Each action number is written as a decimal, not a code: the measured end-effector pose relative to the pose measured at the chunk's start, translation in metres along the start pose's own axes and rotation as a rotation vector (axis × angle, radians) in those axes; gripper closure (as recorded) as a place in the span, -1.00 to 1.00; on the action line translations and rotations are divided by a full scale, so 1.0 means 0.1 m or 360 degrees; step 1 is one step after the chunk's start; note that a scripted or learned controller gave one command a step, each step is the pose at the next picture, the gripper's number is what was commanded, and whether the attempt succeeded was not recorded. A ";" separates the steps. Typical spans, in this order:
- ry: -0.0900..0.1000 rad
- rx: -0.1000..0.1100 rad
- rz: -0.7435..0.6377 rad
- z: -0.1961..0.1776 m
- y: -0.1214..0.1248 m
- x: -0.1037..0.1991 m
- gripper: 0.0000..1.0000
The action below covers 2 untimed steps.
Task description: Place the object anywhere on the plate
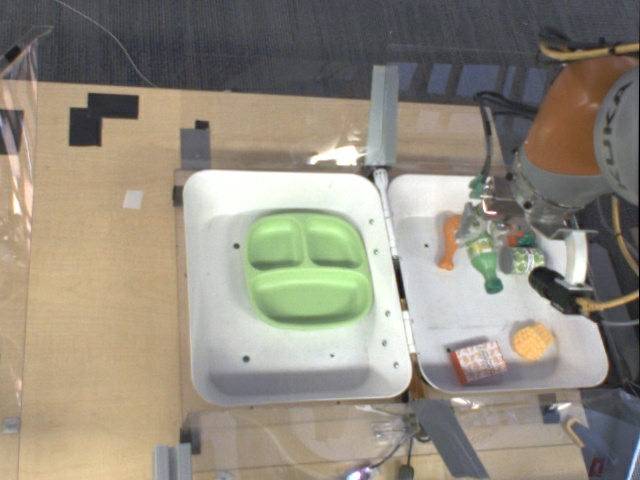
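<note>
Plate [305, 269], green and three-sectioned, is seen in the left bin [215, 368]. In the right bin [425, 298], an orange carrot [449, 242] and a green bottle [486, 265] are found beneath the gripper [497, 230]; whether anything is gripped cannot be told. Nearer the front, a red box [477, 361] and an orange waffle [532, 341] are laid

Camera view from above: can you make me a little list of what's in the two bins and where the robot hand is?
left bin: holds a green plate with three sections
right bin: orange carrot, green bottle, red box, round orange waffle
gripper: low over the right bin, by the carrot and bottle
on the plate: nothing yet
arm: comes in from the right
</note>
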<state>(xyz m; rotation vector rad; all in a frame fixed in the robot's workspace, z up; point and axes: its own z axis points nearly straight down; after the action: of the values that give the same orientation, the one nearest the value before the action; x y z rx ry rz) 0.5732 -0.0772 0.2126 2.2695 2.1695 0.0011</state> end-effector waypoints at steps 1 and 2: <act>0.0002 -0.0001 -0.0253 0.03 0.27 0.92 1.00; 0.0002 0.0002 -0.0259 0.29 0.19 1.64 1.00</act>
<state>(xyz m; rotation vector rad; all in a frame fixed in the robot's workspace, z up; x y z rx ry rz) 0.6000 0.0852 0.1831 2.0873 2.3478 0.0009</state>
